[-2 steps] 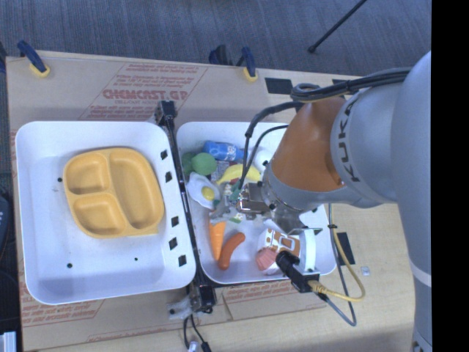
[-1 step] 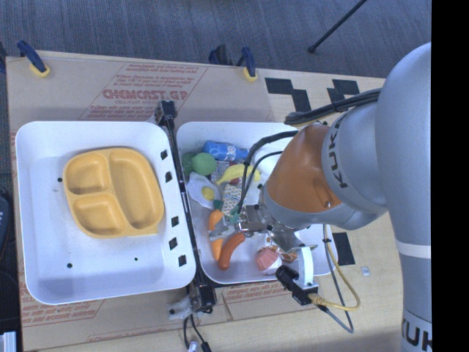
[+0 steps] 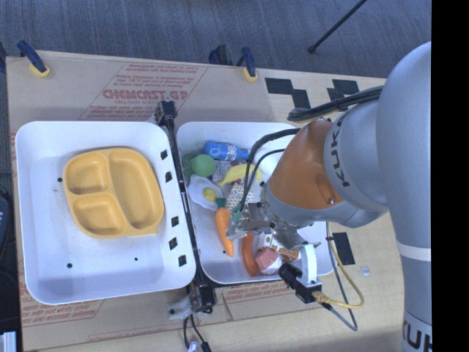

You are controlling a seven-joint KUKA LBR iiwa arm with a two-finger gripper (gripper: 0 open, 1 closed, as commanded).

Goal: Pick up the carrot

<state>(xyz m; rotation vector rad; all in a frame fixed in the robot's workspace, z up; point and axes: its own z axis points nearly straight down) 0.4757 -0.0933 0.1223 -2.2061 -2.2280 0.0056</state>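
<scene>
While my gripper (image 3: 245, 226) hangs just right of the carrot (image 3: 223, 231) in the right bin (image 3: 308, 266), how it is set I cannot tell. I judge the carrot light, stiff, smooth plastic; I'd pinch across its thicker upper half.

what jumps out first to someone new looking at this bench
The big grey arm with its orange band reaches in from the right and looms over the right bin. In the left bin lies a yellow divided plate. The right bin holds a clutter of toy food, with the orange carrot lying just left of the tool.
</scene>
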